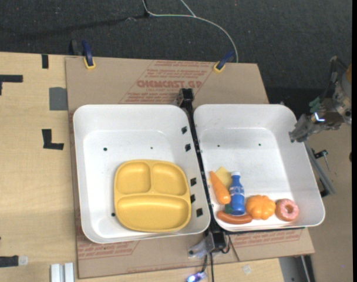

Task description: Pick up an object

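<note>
2 shallow white bins side by side on a cardboard sheet (167, 75). Left bin (90, 128): 1 yellow divided plate (152, 195) with 3 compartments, lying flat toward the near side. Right bin (284, 128): 6 small toys crowded along the near wall, far half bare. From left to right there: an orange carrot (219, 187) lying at a slant, a pale yellow piece (224, 174) half hidden behind it, a blue bottle (236, 194) touching the carrot, a hot dog (233, 218) along the near wall under the bottle's base, an orange pumpkin (260, 207) just beside the bottle, and a pink donut (286, 210) at the right end, just beside the pumpkin.

Gripper (302, 132) at the right bin's right rim, well apart from the toys, nothing between its tips. Spread of the pincer: too small and dark to tell.

Likely handling, judged from looks: all light, hollow plastic or foam play food, smooth and a little slippery, not fragile. Donut probably the easiest target, sitting at the end of the row with bare floor on its right; best taken across its outer ring. Bottle: round and prone to roll, best pinched across the middle of the body. Carrot, bottle and hot dog touching, so a grab there risks nudging neighbours. Plate: wide, flat, stiff, a poor fit for 2 fingers except at its rim.
</note>
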{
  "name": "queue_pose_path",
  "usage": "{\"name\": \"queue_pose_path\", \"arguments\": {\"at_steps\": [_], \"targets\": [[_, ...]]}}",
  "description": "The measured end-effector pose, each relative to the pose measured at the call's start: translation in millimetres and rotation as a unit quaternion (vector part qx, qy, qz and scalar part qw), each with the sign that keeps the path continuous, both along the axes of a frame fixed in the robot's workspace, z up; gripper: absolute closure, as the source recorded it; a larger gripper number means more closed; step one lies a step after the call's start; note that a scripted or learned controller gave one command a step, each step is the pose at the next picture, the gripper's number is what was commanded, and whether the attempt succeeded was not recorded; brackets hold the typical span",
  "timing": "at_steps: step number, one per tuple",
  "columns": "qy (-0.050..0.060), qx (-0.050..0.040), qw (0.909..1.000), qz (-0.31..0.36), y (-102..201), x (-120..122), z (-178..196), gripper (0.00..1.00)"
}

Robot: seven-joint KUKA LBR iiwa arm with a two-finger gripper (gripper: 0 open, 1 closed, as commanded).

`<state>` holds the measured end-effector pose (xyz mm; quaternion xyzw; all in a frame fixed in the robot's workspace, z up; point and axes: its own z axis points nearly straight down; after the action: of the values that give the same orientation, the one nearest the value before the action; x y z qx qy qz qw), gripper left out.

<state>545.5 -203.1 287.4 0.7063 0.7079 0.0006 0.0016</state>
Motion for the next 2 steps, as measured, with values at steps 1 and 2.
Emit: {"name": "queue_pose_path", "arguments": {"at_steps": [1, 2], "targets": [[0.002, 0.0009, 1.0, 0.002, 50, 25, -6, 1.0], [0.002, 0.001, 1.0, 0.002, 106, 34, -7, 1.0]]}}
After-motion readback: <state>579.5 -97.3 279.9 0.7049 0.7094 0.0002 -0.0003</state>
